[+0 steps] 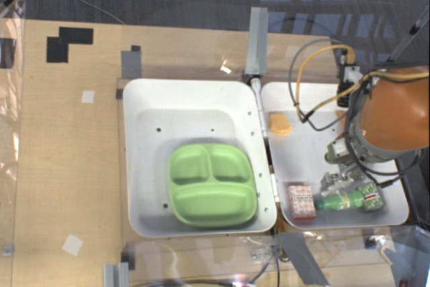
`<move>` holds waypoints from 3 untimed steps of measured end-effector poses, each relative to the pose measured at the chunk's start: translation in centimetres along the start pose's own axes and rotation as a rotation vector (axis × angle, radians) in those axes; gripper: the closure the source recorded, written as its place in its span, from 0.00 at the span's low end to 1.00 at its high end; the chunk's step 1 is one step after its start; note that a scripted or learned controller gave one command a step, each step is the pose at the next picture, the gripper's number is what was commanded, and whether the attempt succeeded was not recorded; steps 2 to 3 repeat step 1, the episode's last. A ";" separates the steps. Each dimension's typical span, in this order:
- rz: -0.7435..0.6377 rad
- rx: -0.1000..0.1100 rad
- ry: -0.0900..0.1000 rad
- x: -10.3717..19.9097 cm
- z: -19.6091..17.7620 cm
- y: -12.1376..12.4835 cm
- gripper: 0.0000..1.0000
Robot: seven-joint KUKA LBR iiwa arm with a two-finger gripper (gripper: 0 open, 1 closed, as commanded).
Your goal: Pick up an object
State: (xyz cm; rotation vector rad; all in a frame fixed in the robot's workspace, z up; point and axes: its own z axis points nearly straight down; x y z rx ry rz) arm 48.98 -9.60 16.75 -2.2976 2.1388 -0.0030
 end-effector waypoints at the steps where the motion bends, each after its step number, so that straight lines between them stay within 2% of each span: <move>1: -0.761 0.001 -0.001 0.2 -0.5 0.2 1.00; 3: -0.761 0.001 -0.001 0.2 -0.5 0.2 1.00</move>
